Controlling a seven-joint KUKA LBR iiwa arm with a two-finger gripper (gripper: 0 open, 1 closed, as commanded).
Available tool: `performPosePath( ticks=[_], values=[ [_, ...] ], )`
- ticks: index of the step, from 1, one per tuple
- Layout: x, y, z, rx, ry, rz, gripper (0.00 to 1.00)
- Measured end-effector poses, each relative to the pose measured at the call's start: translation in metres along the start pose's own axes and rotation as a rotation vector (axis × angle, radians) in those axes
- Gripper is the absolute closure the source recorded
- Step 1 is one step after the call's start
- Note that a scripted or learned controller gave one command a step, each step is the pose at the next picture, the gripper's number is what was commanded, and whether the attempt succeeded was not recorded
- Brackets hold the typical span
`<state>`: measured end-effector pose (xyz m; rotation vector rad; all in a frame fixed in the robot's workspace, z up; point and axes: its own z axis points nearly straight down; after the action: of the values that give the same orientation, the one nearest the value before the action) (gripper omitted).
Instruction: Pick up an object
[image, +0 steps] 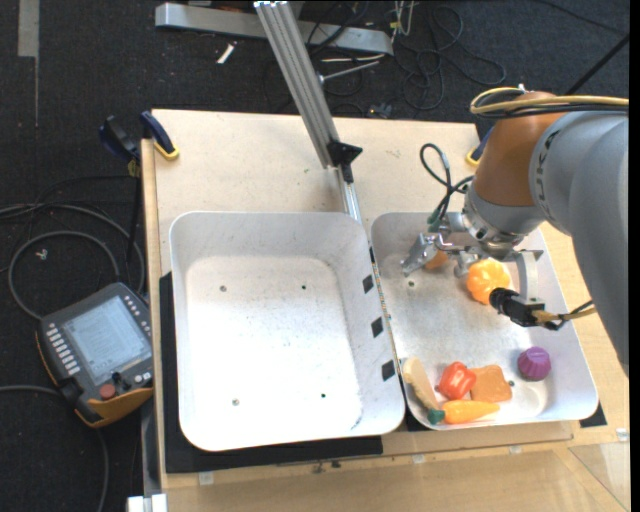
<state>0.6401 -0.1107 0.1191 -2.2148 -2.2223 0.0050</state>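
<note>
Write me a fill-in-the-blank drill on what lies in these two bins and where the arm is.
1. The toy food all lies in the ____ bin.
2. The purple ball lies near that bin's ____ wall.
3. The orange carrot lies along the bin's ____ edge, just below the red pepper.
4. The gripper hangs over the ____ bin.

Missing: right; right; front; right

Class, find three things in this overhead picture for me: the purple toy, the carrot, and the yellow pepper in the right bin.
purple toy (534, 363), camera view, middle of its rounded body.
carrot (470, 411), camera view, middle of its orange length.
yellow pepper (486, 279), camera view, centre of its visible yellow body.
</note>
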Motion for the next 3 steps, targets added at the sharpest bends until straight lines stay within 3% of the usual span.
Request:
performPosePath(
  ticks=[1,2,3],
  values=[
    [0.001,0.0,0.026,-0.002,-0.001,0.002,0.0],
    [0.0,0.001,0.013,-0.007,-0.001,0.003,1.0],
    [-0.004,0.003,-0.031,-0.011,-0.002,0.005,1.0]
  ],
)
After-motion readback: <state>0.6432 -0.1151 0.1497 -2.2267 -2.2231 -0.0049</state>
